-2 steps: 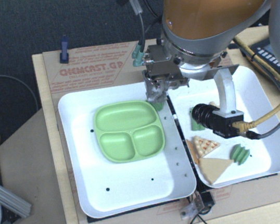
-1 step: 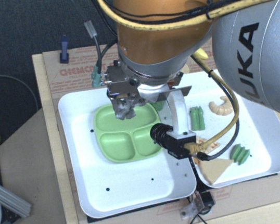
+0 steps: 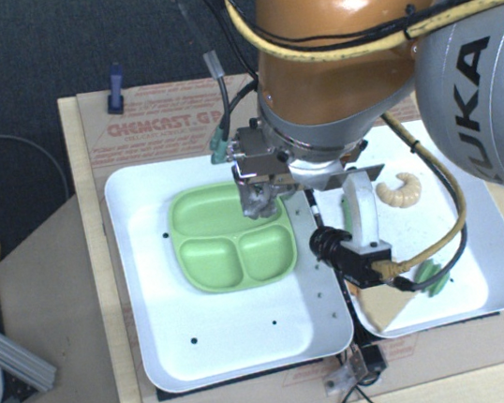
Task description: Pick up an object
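Looming nearest the lens, the arm's orange band (image 3: 340, 11) tops the wrist. Beneath it, the gripper (image 3: 257, 200) hangs over the far right rim of one green divided plate (image 3: 232, 237) in the left bin (image 3: 152, 287); whether its jaws are spread or pinching cannot be told. Nothing appears lifted, so the pick seems not yet done. Two white bins sit side by side; the right bin (image 3: 491, 272) holds one pale curled object (image 3: 400, 190).
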Tool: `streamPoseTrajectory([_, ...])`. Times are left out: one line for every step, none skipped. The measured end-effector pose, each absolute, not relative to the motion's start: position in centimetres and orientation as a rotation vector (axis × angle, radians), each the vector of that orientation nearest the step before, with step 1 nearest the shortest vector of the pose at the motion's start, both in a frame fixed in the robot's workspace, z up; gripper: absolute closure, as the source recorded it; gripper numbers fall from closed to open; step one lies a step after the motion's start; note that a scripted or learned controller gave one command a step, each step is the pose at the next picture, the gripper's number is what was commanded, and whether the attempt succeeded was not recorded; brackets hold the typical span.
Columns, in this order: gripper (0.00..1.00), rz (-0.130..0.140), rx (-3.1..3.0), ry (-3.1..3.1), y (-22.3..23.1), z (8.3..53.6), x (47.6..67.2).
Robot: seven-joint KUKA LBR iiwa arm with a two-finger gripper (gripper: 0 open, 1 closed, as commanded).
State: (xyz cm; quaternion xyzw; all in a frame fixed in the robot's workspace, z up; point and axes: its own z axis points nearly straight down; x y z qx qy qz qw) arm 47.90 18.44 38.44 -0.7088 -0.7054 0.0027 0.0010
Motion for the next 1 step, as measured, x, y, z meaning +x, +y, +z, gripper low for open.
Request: streamPoseTrajectory([1.00, 0.004, -2.231, -2.212, 11.70, 38.79, 47.95])
